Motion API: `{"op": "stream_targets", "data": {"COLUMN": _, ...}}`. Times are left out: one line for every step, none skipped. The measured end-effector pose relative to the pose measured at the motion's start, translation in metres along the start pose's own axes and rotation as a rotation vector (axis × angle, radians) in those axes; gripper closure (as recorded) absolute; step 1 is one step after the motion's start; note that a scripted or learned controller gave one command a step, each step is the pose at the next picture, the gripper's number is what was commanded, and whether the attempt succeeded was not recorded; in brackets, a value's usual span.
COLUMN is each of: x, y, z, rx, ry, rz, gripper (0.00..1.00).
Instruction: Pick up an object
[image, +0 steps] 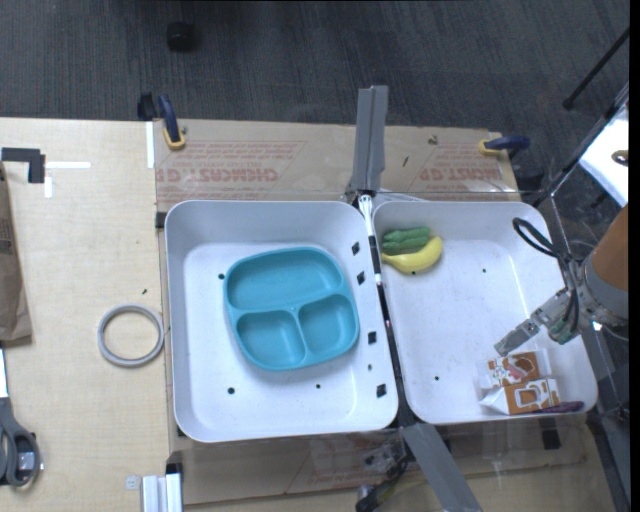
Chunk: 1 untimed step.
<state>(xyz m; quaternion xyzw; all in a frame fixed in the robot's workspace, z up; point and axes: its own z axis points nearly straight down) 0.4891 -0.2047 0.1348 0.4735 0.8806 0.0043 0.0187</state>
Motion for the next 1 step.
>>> {"op": "stream_targets", "data": {"x": -0.0152, "y": -0.0022, "z": 0.0305, "rx": -0.014, "ry": -0.014, "rz": -0.104, "gripper": 0.00}}
